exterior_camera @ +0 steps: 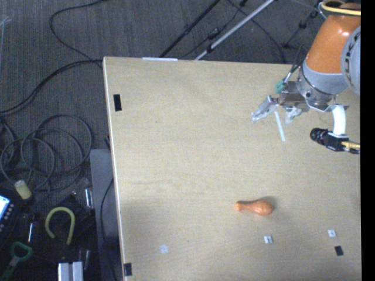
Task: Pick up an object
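Note:
An orange, pear-shaped object [255,206] lies on its side on the pale wooden bench top [187,157], in the lower middle-right, with its narrow end pointing left. My gripper [270,123] hangs at the upper right, below the arm's orange band [331,43]. Its thin pale fingers [261,112] are spread open with nothing between them. The gripper is well above the orange object in the view, roughly a third of the bench's depth away from it.
A black tag [118,102] sits near the bench's left edge. Small white and black markers [268,239] dot the lower right. A black cable fitting [327,137] hangs off the arm. Cables and tools [53,215] lie on the floor to the left.

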`<action>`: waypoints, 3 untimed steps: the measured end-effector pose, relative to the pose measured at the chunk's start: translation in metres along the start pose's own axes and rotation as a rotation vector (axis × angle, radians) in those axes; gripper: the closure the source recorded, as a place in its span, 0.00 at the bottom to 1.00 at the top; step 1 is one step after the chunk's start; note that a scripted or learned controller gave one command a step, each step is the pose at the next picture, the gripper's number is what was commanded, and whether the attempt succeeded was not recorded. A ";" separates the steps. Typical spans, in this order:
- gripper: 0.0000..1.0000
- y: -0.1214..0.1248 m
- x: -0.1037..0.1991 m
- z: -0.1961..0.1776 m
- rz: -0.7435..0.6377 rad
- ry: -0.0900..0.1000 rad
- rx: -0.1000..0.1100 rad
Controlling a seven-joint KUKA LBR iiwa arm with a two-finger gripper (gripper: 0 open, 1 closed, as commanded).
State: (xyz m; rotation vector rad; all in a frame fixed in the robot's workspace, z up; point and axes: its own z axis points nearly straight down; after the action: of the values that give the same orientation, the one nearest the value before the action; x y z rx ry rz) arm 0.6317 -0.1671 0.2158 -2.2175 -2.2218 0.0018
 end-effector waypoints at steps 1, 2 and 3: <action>0.00 0.036 -0.049 0.089 -0.132 -0.005 0.000; 0.00 0.037 -0.055 0.102 -0.244 -0.005 -0.001; 0.00 0.038 -0.054 0.131 -0.384 -0.004 -0.001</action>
State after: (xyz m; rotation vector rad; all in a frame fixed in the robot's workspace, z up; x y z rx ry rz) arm 0.6691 -0.2213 0.0851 -1.7545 -2.6070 0.0038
